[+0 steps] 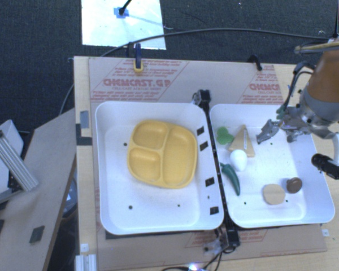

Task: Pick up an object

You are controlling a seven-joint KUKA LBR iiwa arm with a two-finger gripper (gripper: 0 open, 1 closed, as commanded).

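The right bin (313,151) holds several small objects. A light green piece (224,134) and a beige wedge (243,142) lie at its upper left. Below them are a white egg (238,159) and a dark green pepper (231,178). A tan round piece (274,194) and a small brown piece (294,184) lie near the front right. My gripper (267,132) hangs over the upper middle of this bin, just right of the wedge and apart from it. I see nothing in it.
The left bin (110,202) carries a yellow divided plate (163,153). A black-clipped divider (212,162) separates the two bins. The arm's orange band (330,75) and grey wrist overhang the right bin's far right corner. A cable (214,33) crosses behind the bench.
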